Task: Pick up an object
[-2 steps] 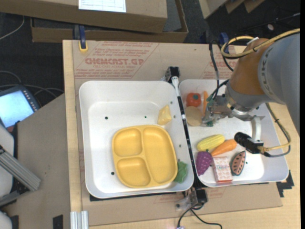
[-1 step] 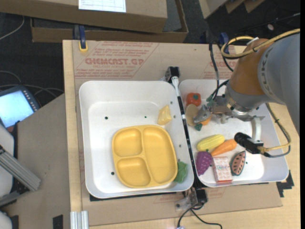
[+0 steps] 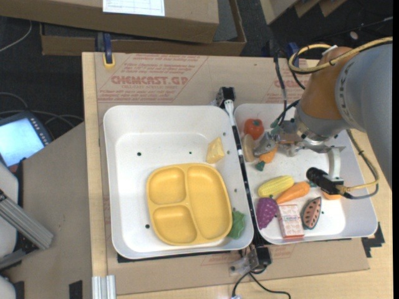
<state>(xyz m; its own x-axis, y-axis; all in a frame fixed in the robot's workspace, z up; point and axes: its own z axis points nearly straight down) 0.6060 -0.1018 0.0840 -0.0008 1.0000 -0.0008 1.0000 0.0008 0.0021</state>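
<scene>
One tomato (image 3: 253,128) is seen just left of the end effector (image 3: 269,146); its grip cannot be told.

Seen from a single fixed camera mounted above the bench, angled down at a slant over the left bin (image 3: 118,167) and right bin (image 3: 358,223), far enough to frame both, arm (image 3: 355,80) entering from the right.

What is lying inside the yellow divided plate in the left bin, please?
The yellow plate shows three bare compartments. A green item lies outside against its right edge, partly hidden by the rim, so what it is stays unclear.
</scene>
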